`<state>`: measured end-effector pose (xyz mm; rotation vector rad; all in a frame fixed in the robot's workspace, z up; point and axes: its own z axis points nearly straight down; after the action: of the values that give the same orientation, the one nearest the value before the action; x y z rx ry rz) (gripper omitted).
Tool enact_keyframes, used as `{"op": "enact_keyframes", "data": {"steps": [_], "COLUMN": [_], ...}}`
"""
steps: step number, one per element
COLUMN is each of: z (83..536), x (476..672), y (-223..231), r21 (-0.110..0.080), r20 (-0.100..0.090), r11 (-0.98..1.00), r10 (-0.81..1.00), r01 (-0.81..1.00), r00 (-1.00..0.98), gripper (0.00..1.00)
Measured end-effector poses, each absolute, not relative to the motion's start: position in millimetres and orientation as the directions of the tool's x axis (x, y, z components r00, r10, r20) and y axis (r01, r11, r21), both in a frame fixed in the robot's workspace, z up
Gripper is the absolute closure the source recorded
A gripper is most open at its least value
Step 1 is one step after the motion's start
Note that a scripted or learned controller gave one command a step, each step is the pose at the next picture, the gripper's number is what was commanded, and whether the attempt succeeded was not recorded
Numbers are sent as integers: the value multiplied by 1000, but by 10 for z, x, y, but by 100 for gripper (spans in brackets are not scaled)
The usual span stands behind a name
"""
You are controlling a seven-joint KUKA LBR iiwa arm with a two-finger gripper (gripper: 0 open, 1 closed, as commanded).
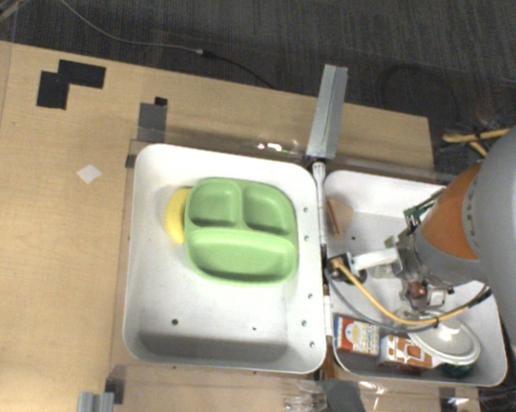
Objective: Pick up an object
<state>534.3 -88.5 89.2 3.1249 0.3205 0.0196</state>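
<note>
So far you have nothing lifted: the gripper [418, 293] hangs low over the right white bin [501, 356], above the red-and-white carton [381, 342] and the white round dish [451, 344]; whether it has closed, you cannot tell.

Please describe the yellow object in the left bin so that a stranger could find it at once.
Look at the left shallow white bin. A green divided plastic tray lies in it, and the small yellow curved object peeks out at its left edge. It is that bin's one yellow thing.
</note>
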Motion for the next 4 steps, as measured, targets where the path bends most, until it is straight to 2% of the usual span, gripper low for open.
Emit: {"op": "enact_keyframes", "data": {"steps": [1,2,3,4], "z": [1846,1945,2750,1295], "x": [5091,5103,5106,5118], "y": [-380,-380,-596,-859], "r21": [-1,-3,0,-2], "r20": [2,3,3,-2], "r11": [-979,-978,-974,-964], "r10": [205,207,226,266], "r01": [205,207,226,266], "r00": [979,978,974,964], "gripper": [0,100,100,100]}}
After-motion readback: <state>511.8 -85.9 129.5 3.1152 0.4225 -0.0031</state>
